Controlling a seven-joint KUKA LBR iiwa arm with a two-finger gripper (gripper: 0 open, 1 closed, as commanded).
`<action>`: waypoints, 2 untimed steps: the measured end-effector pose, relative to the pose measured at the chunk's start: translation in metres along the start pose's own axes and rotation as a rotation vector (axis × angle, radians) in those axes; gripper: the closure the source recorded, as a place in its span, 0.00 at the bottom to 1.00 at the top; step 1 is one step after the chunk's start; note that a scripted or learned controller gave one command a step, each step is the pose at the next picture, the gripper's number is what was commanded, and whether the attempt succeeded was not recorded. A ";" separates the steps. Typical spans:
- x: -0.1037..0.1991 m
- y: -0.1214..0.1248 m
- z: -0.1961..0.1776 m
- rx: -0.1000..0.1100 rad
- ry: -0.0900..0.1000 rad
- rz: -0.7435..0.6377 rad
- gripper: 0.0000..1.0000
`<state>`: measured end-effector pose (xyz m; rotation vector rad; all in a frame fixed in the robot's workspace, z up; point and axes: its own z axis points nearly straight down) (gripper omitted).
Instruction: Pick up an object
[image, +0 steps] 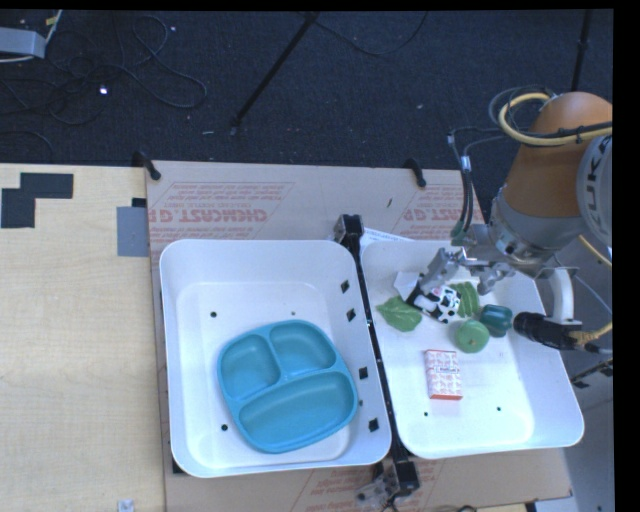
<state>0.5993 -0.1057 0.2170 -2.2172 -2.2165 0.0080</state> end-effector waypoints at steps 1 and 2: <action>0.001 0.001 0.044 -0.001 0.000 0.000 0.00; 0.003 0.001 0.087 -0.001 0.000 0.001 0.00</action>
